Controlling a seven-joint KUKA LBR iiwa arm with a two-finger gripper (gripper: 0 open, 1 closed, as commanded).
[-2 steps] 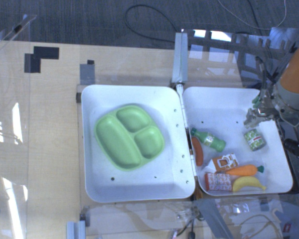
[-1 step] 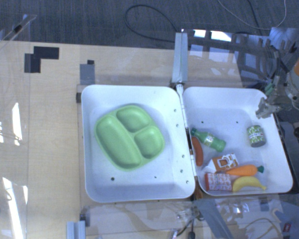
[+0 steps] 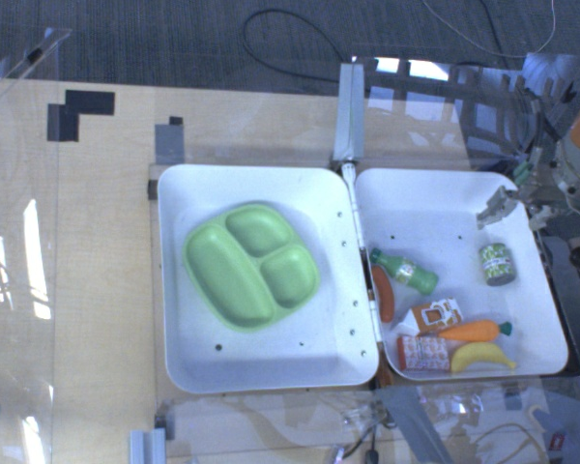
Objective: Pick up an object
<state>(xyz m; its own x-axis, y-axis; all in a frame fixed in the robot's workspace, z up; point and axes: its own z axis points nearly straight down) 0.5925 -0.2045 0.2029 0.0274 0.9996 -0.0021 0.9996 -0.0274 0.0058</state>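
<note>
Camera view: two white bins side by side on the bench.
Gripper (image 3: 496, 208): over the upper right part of the right bin (image 3: 435, 196), with nothing between its fingers; I cannot tell whether the jaws are spread or pressed together.
Green can (image 3: 497, 263): just below the jaws, apart from them.
Green bottle (image 3: 404, 273): down and left of the jaws, lying flat.
Carrot (image 3: 474, 332): well below the jaws, with the banana (image 3: 481, 357) just beneath it.
Snack packets (image 3: 427, 341): below-left of the jaws.
Green divided plate (image 3: 251, 266): far left of the jaws, in the left bin (image 3: 184, 356).
</note>
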